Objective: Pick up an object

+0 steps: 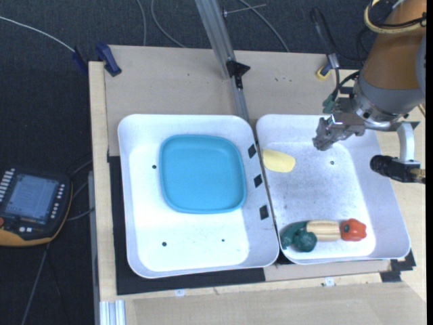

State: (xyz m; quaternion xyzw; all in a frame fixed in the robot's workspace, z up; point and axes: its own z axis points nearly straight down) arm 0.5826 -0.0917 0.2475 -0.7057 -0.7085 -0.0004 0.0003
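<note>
Four candidates in right bin (379, 202): lemon (278, 160) just left of fingers (323, 141), nearest; green (300, 238), tan (323, 230), red (352, 229) clustered well below. Finger spread: cannot tell. Best bet: shift left over lemon, centre, descend straight, close gently.

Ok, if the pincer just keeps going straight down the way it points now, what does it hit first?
Most likely the bare floor of the right bin. The pincer points down over its upper part, with the yellow object off to its left. Depth is hard to judge from this slanted view.
</note>
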